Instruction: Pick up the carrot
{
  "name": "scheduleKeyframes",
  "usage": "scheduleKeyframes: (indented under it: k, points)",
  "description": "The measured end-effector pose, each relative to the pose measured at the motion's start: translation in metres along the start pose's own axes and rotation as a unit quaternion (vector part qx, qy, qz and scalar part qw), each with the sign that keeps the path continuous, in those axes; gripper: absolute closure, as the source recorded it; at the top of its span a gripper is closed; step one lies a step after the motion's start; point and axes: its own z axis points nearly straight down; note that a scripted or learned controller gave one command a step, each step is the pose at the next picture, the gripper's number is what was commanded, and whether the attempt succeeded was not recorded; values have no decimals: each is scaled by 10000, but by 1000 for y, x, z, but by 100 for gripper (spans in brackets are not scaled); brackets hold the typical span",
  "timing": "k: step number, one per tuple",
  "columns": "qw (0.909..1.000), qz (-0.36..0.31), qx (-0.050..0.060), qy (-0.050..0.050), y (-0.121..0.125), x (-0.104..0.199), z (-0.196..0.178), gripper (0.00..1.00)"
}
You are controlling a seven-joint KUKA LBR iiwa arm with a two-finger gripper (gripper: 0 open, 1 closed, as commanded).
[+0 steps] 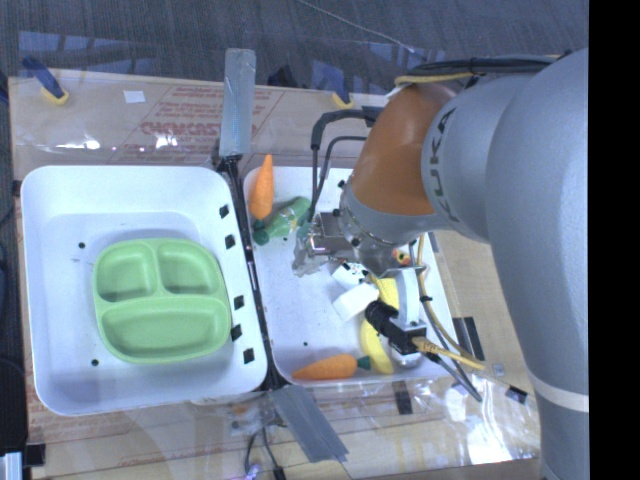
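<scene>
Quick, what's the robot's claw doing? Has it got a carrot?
Gripper: low in the right bin, too hidden by the wrist to tell its state. No carrot seen in it; one carrot lies by the far wall, another carrot by the near wall.

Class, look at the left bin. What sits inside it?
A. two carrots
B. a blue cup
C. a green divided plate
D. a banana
C: a green divided plate with three compartments lies in the left bin, while the two carrots, one at the far edge and one at the near edge, lie in the right bin.
</scene>
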Motion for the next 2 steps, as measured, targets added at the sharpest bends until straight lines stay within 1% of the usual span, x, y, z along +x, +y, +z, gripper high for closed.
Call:
scheduleKeyframes:
  k: [1,2]
  points:
    - [10000,25,-45,6,-33,31,-70,100]
    - [9999,144,-24,-4,-45,26,-77,100]
